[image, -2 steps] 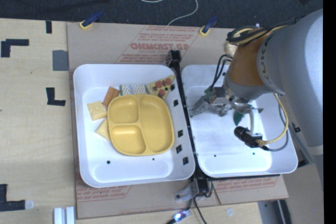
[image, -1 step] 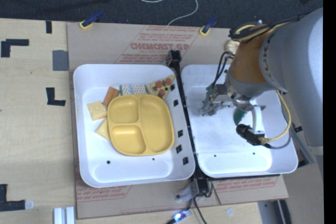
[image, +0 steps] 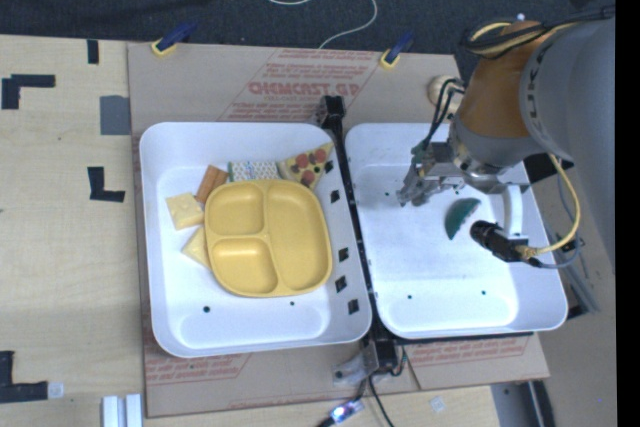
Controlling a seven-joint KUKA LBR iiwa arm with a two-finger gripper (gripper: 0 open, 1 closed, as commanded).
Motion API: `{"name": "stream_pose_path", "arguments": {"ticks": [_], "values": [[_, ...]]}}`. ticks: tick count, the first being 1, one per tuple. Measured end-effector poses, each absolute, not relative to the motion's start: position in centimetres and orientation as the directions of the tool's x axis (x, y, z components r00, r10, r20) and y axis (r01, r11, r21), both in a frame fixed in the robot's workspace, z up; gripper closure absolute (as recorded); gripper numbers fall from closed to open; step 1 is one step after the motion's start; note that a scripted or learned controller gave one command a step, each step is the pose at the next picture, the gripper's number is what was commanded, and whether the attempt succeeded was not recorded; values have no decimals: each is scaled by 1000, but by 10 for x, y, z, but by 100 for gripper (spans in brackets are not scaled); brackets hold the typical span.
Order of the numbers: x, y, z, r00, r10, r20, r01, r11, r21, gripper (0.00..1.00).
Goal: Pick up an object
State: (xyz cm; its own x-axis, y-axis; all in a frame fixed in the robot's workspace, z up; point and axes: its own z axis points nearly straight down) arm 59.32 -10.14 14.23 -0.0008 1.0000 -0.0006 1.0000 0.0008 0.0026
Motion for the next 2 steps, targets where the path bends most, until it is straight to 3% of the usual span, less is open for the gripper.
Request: {"name": "stream_pose_path", "arguments": {"ticks": [1, 2], "values": [[599, -93, 200, -3, 1000, 0, 1000, 3, 4, 100], [600, -92, 226, -2, 1000, 0, 1000, 2, 1, 100]]}}
